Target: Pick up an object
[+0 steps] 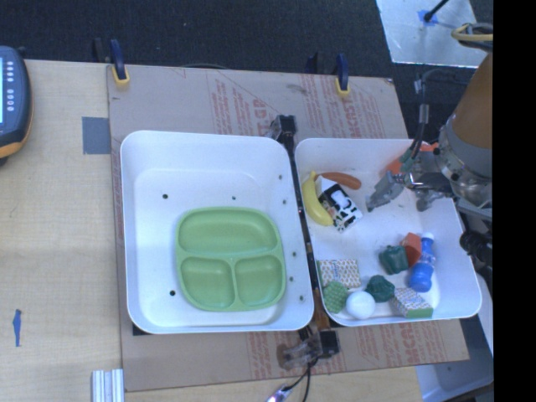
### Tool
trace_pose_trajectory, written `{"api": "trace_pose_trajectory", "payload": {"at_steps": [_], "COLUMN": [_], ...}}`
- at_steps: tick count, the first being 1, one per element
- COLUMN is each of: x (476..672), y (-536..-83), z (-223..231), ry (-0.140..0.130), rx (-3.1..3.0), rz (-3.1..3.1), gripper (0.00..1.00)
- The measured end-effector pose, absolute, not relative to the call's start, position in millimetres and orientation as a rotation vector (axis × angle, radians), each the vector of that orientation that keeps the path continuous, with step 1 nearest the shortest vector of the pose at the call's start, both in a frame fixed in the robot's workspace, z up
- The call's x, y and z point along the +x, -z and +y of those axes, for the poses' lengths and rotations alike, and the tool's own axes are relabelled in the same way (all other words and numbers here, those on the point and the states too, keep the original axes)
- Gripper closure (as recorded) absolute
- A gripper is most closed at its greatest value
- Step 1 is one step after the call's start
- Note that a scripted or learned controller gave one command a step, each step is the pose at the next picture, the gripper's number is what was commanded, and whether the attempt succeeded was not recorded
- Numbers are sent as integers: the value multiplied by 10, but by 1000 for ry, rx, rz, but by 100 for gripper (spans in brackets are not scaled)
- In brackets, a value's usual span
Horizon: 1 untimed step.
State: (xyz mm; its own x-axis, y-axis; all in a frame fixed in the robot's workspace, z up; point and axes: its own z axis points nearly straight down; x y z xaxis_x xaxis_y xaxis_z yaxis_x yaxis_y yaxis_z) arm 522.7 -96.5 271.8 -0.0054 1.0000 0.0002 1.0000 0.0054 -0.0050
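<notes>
Lying under both shallow white bins, the brown cardboard sheet [251,99] bears red printing too faint to read. The left bin [142,224] holds a pale green three-compartment plastic tray [230,258]; the right bin [465,300] holds a yellow banana [314,203], a black-and-white cow toy [339,208], a blue bottle [423,270] and a white ball [361,305]. Above that bin's upper right, the gripper [398,187] hangs with fingers spread apart, holding nothing.

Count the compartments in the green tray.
3. On the green tray in the left bin: one wide across the far side, two smaller side by side along the near side.
</notes>
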Motion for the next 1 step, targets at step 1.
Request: {"api": "trace_pose_trajectory", "payload": {"at_steps": [1], "x": [5982], "y": [-1932], "z": [-898], "ry": [-8], "rx": [-2209], "rz": [-2229], "gripper": [0]}}
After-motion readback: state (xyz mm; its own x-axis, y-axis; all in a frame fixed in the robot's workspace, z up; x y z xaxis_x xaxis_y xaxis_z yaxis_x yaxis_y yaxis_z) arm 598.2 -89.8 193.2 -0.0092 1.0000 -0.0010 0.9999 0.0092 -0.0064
